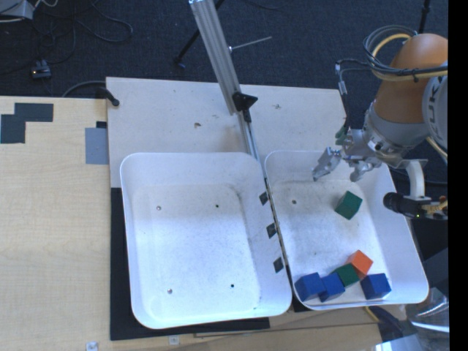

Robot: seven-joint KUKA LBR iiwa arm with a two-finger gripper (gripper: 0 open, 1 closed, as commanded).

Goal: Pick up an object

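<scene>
Gripper (342, 165) — mine, hanging over the far end of the right bin (398, 232), fingers spread apart with nothing between them.

Green cube (349, 204) — nearest item, just below and slightly right of my fingertips, tilted, alone on the bin floor. Likeliest pick.

Cluster at the near end of the same bin — orange cube (361, 260) and second green cube (349, 274) touching, flanked by blue cubes (320, 285) on the left and another blue (376, 285) on the right.

Left bin (146, 174) — bare floor with small dark specks.

Divider clips (271, 230) — small black tabs where the two bins meet.

Risks, as I judge them:
- The lone cube sits tilted; fingers closing on slanted faces may squeeze it out sideways.
- Descent off-centre would land one finger on top and knock it away.
- In the cluster, cubes are packed tight — no room for a finger between neighbours, so a grab there may jam or lift nothing.
</scene>
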